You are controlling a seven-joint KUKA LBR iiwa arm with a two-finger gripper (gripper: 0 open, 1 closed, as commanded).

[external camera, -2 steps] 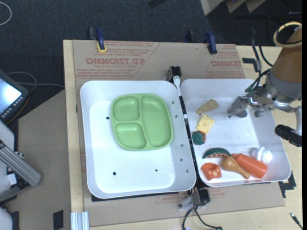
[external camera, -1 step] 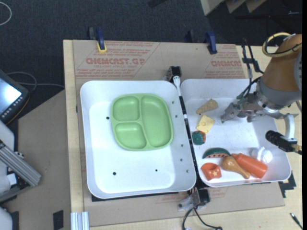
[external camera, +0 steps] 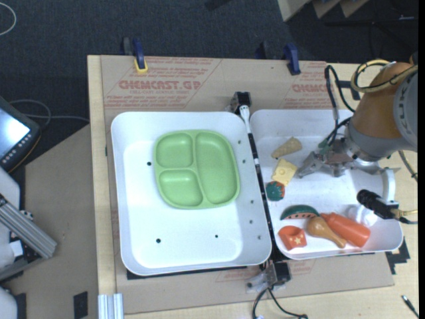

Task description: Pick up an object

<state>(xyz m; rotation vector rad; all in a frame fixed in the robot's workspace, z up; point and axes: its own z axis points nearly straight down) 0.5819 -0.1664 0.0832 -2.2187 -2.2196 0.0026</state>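
The gripper (external camera: 312, 167) hangs over the right bin (external camera: 312, 121) with its fingers spread, nothing between them. Just left of it lie a cheese wedge (external camera: 285, 173) and a pale bread piece (external camera: 286, 147) (both apart from the fingers). Nearer sit a watermelon slice (external camera: 299, 212), tomato (external camera: 291, 236), drumstick (external camera: 323, 229) and carrot (external camera: 347, 228). The left bin (external camera: 133, 198) holds a green divided plate (external camera: 196, 169).

Toy food (external camera: 312, 224) crowds the right bin's (external camera: 312, 121) near edge; its middle seems open.

divided plate (external camera: 197, 169) in left bin (external camera: 133, 198), toys (external camera: 312, 224) in right bin (external camera: 265, 128)
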